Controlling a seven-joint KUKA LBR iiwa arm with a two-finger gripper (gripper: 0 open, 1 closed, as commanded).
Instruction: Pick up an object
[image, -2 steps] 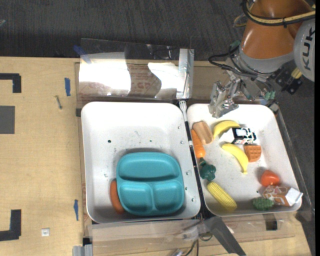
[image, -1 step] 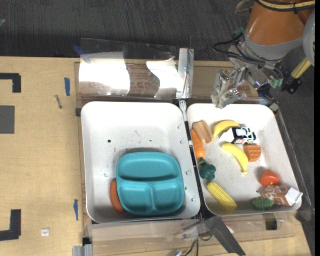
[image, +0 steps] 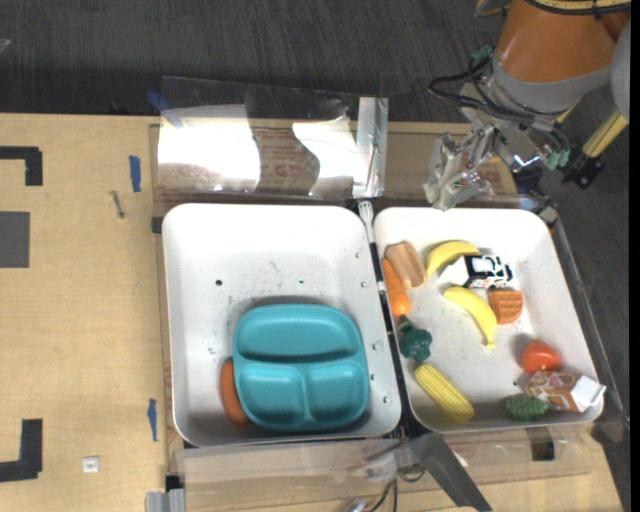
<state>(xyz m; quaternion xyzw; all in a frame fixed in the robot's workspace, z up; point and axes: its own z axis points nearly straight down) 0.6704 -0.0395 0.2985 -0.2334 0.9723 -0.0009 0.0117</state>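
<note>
Up at the far edge of the right bin (image: 560, 262), the gripper (image: 455, 185) hangs from the grey arm (image: 545, 50) with the orange band. Its two shiny fingers point down, over the bin's far rim. Nothing sits between them. How wide they stand I cannot tell, because they are blurry and small.

Lots of toy food lies in the right bin. Closest to the gripper is a hot dog bun (image: 405, 263), near the bin's far left side. Just right of it is a curved banana (image: 452, 255). A black and white thing (image: 487, 268) touches that banana on its right. A second banana (image: 474, 311) lies nearer to us, and a small orange block (image: 506, 304) sits right beside it.

Along the left wall of this bin lies a carrot (image: 398, 298). A dark green broccoli (image: 415, 343) is just near of it, and a yellow corn cob (image: 443, 390) lies nearer still.

On the right side sits a red tomato (image: 540, 356). Near of it is a small carton (image: 565, 390) and a green leafy bit (image: 525, 406) touching it.

The left bin (image: 200, 250) holds a teal tray (image: 300, 366) with three parts. An orange thing (image: 230, 392) peeks out from under the tray's left side.

Both bins rest on a tan wooden bench (image: 70, 320).
</note>
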